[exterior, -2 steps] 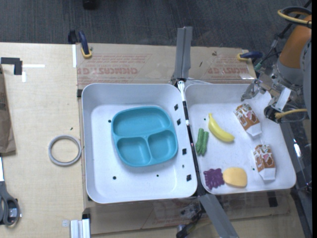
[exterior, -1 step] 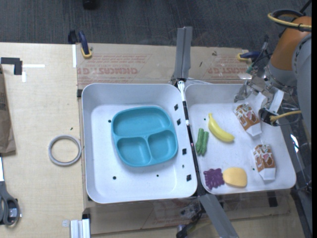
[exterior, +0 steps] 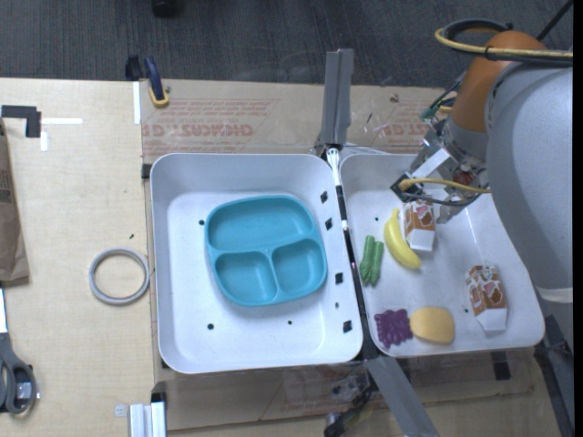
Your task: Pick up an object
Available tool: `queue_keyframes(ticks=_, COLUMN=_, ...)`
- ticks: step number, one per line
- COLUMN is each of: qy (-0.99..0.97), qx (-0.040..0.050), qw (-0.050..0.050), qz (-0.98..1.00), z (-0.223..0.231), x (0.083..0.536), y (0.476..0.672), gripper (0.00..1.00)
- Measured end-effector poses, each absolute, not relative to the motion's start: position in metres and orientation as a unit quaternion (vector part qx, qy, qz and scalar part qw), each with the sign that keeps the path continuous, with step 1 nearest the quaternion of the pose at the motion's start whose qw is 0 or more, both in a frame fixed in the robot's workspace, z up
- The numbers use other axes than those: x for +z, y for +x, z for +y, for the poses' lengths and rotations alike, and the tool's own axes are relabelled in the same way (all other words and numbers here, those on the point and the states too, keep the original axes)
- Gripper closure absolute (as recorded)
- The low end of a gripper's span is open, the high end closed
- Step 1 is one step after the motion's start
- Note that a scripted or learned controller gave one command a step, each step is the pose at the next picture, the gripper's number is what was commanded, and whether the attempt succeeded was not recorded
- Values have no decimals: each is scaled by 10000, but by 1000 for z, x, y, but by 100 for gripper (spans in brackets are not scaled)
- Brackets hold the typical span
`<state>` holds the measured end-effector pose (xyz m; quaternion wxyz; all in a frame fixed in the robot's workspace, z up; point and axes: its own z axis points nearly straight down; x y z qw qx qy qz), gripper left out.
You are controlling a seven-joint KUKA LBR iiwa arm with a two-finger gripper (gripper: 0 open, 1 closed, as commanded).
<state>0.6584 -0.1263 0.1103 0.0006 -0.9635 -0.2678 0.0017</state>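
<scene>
My gripper (exterior: pixel 430 194) hangs over the back of the right bin (exterior: pixel 521 244), right above a small orange-and-white carton (exterior: pixel 419 227) that stands beside a yellow banana (exterior: pixel 400 241). The carton's top edge meets the gripper's underside; contact cannot be judged. Green bean pods (exterior: pixel 371 259) lie left of the banana. Purple grapes (exterior: pixel 393 327) and a yellow lemon-like piece (exterior: pixel 433 325) rest at the bin's front. A second carton (exterior: pixel 485 297) lies at the right side.
The left bin (exterior: pixel 173 244) holds a blue divided tray (exterior: pixel 266 249). On the bench at the left lie a tape ring (exterior: pixel 119 275) and scissors (exterior: pixel 14 382). The grey arm (exterior: pixel 537 153) covers the right bin's far right corner.
</scene>
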Motion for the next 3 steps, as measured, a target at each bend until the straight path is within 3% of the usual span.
queue_keyframes(ticks=1, qy=-9594, qx=12, qw=2, qz=-2822, z=-147, x=218, y=618, gripper=0)
queue_keyframes(ticks=2, qy=-9945, qx=-62, qw=-15, qz=-1041, z=-112, x=117, y=610, gripper=0)
queue_keyframes(ticks=3, qy=-9944, qx=-54, qw=-27, qz=-1060, z=-114, x=128, y=610, gripper=100)
